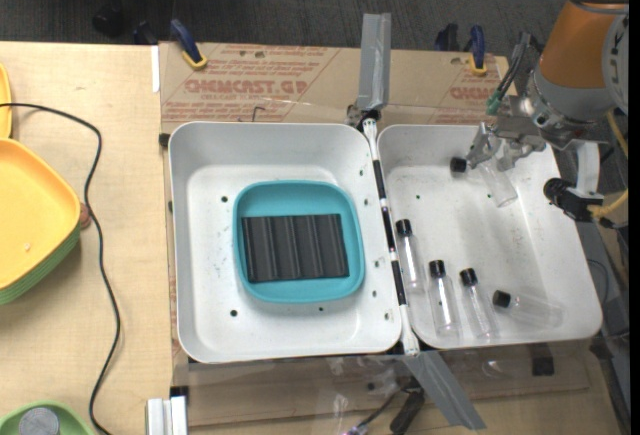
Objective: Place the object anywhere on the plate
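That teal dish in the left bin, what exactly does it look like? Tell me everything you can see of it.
The teal plate is a rounded rectangle with a raised rim, plastic by its look. Its sunken middle holds a dark grey ribbed panel of parallel ridges. It lies flat, right way up, near the middle of the left white bin, resting on the bin's floor. Nothing lies on it, and the clear tubes with black caps all lie in the other bin.

Printed in red on the cardboard sheet at the far side of the bins: "CHEMCAST GP", legible at left, repeated at far right but cut off there. Smaller red lines beneath, too small to read.
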Motion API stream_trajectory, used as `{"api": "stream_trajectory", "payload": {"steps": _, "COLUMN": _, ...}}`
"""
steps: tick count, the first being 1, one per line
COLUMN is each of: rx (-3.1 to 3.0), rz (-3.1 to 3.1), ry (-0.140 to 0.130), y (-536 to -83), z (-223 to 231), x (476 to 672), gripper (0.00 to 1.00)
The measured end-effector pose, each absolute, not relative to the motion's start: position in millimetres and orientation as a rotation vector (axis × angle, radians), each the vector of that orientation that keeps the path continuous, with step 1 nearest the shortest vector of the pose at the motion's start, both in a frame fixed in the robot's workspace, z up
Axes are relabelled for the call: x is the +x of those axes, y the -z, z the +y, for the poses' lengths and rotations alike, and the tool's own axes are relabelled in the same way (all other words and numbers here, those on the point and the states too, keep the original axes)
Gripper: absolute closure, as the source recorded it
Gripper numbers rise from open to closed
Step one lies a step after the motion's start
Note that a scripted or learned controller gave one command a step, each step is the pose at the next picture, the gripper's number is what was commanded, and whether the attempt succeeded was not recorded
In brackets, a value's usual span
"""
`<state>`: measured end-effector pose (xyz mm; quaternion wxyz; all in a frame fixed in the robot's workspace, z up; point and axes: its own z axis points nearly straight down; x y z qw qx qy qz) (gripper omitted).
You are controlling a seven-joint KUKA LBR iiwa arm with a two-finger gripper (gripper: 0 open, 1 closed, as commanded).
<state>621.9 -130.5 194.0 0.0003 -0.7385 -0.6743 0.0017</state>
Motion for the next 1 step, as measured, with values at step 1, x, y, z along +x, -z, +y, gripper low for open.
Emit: {"api": "stream_trajectory", "payload": {"steps": 1, "rx": -2.32, "rz": -2.118, "ry": -0.005, "y": -194.0, "z": -130.5, "x": 622.0, "gripper": 0.0}}
